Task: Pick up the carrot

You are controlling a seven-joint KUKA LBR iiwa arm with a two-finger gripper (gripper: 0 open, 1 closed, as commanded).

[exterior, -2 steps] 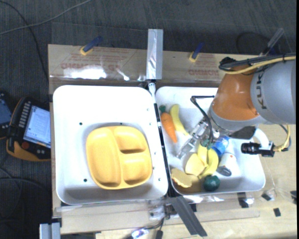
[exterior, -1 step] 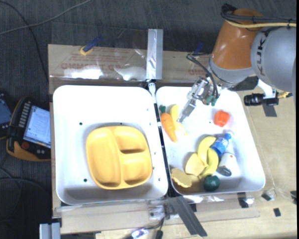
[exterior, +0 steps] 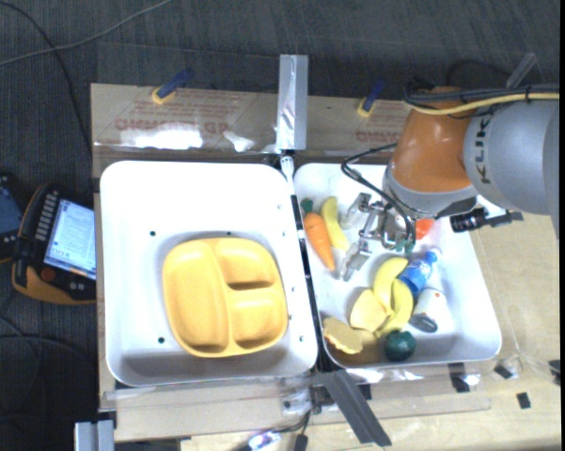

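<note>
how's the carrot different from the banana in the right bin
The carrot is orange and tapers to a point; the banana is yellow and curved. The carrot lies by the bin's left wall, left of the gripper; the banana lies lower, nearer the middle, among other items. Both lie flat in the right bin.

Bench (exterior: 122, 111) — left white bin (exterior: 132, 205), right white bin (exterior: 470, 318), side by side
</note>
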